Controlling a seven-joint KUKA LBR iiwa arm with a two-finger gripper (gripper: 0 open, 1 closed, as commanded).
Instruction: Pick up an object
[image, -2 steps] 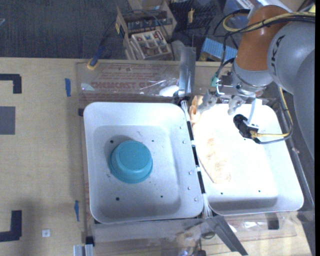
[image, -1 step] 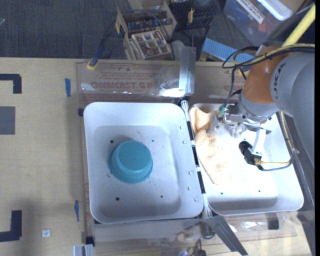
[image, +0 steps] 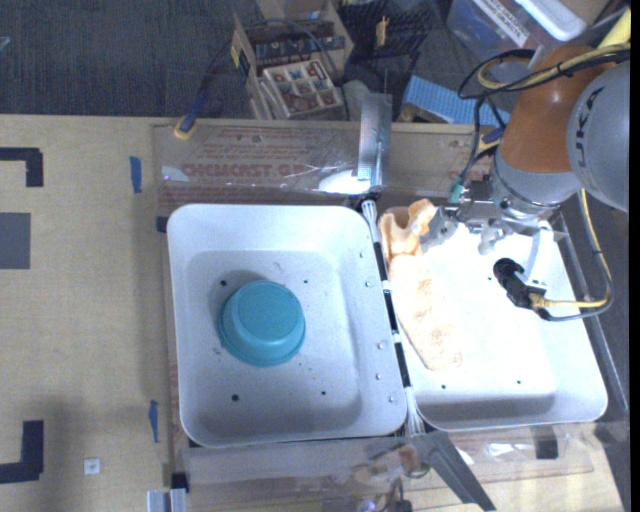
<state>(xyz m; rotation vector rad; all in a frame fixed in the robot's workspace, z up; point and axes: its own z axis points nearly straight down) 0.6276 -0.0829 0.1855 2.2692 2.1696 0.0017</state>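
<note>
I can't tell how the jaws of my two-finger gripper (image: 440, 225) stand; it sits at the right white plastic bin's (image: 520, 390) eleven o'clock corner, against a pale orange, floppy cloth-like object (image: 425, 300). Nothing is lifted clear yet. At nine o'clock, a round teal bowl (image: 262, 321) waits upside-down in the left white bin (image: 200, 240).

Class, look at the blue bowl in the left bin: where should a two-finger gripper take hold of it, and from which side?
The blue bowl seems to lie upside down, base up, so no rim is exposed. Probably best to come straight down and close across its round wall on opposite sides; it sits away from the left bin walls.
</note>
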